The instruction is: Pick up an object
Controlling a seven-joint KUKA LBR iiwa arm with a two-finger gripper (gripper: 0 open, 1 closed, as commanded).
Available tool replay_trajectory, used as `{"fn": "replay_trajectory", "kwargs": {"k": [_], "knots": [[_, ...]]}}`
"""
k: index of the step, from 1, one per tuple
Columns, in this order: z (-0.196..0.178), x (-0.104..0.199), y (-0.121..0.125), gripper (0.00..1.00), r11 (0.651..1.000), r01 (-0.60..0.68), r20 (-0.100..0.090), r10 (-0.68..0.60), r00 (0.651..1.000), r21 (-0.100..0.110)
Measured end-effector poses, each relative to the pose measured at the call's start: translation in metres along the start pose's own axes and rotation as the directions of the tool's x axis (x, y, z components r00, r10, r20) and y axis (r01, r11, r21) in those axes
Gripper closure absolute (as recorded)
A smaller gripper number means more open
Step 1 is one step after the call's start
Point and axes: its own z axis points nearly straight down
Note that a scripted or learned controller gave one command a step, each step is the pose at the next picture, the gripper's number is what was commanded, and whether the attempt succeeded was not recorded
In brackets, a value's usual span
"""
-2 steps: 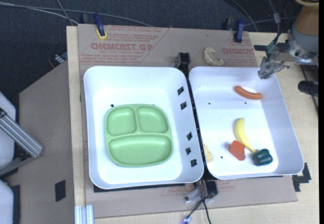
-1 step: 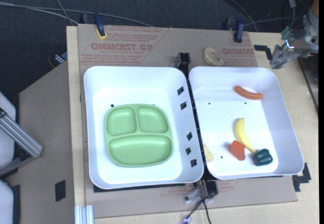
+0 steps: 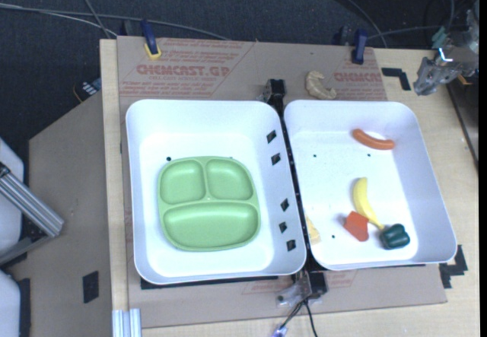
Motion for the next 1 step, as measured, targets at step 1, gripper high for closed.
{"fn": "replay_trajectory", "kwargs": {"k": [1], "knots": [[0.0154,0.053,-0.0162,1.0,1.0,0.003,-0.004,-0.003,1.0,0.008]]}}
